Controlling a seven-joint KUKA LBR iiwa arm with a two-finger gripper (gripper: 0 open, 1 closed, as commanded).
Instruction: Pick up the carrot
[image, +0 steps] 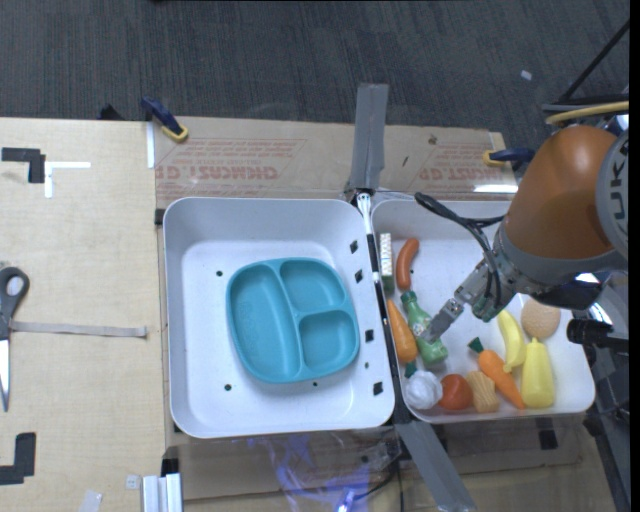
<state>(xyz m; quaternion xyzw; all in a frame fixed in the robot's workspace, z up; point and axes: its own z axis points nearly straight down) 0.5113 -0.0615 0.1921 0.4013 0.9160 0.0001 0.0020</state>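
1 orange carrot (498, 377), green top, right bin (575, 405), gripper (436, 326) grip state unclear

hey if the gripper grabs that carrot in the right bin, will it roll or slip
The carrot looks like smooth, rigid toy plastic, so probably light and a bit slippery. Its tapered, rounded shape could roll or squirt free. The banana and corn crowd it, so pushing may jostle them.

The cardboard sheet (300, 160) lying behind the two white bins carries red printing, turned upside down and mirrored as seen from the camera, so its letters cannot be made out with any certainty. A few white letters show on the arm's grey casing (628, 195) at the right edge, cut off.
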